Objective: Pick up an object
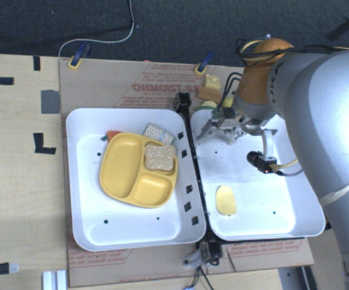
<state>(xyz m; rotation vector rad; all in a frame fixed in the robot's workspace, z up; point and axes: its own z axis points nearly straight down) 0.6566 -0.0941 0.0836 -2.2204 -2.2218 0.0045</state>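
Dark carpet runs behind a pale wooden bench, on which a cardboard sheet carries two shallow white bins side by side. Well to the left of the gripper, the left bin holds a yellow divided plate, with a speckled beige sponge resting in its upper right compartment. A patterned pad lies at the plate's upper edge, partly tucked under it, and something orange peeks out at the plate's upper left corner; too little shows to name it. A black divider strip runs between the bins.

Just left of the wrist, above the right bin's far corner, sit a tan block and a pale green thing, both partly hidden by cables. The gripper is low at the top left of the right bin, under the orange band; whether it is released or clenched cannot be told, since the wrist and wiring cover it. Below it and well apart, a pale yellow oval object lies flat on the bin floor.

By my judgement the pick is not yet done: nothing is visibly held, and every object rests in place. Grasp and lift remain. The grey arm covers the right bin's right side.
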